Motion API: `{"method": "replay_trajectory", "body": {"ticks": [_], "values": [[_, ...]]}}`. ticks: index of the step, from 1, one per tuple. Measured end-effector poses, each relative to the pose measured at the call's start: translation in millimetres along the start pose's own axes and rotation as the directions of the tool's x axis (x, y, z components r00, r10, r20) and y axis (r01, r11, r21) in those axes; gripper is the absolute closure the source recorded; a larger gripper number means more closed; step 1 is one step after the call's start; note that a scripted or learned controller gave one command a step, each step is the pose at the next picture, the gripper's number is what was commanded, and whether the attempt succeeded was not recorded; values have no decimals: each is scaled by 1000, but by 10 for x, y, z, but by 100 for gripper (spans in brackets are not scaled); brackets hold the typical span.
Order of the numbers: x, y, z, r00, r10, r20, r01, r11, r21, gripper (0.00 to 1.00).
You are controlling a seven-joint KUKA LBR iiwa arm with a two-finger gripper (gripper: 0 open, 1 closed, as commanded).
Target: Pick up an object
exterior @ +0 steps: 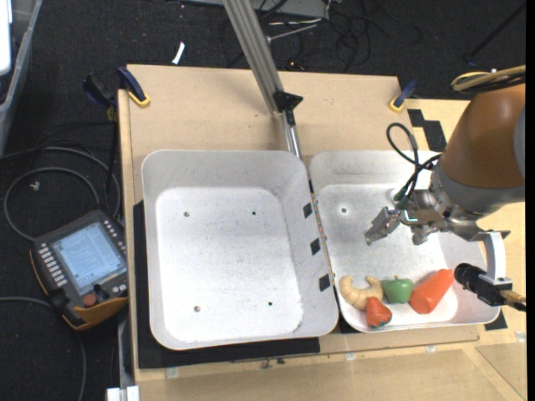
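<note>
My gripper (399,229) hangs over the middle of the right bin (351,174), its two fingers spread apart with nothing between them. Along the bin's near edge lie a beige curved piece (358,290), a small red piece (377,311), a green pepper-like piece (399,289) and an orange carrot-like piece (432,291). The gripper is above and behind these, apart from all of them.
The left bin (221,249) lies beside the right one. A grey metal pole (255,44) slants down to the gap between the bins. Clamps sit at the bench's far corners. A teach pendant (79,261) rests on the floor at left.
</note>
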State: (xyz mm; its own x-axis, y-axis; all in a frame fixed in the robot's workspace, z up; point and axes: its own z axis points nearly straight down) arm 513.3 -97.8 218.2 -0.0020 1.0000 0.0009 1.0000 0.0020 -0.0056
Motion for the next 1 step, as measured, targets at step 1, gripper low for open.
{"method": "replay_trajectory", "body": {"ticks": [1], "values": [[-1, 9, -22, 1000, 2, 1, -2, 1000, -5, 0]]}}
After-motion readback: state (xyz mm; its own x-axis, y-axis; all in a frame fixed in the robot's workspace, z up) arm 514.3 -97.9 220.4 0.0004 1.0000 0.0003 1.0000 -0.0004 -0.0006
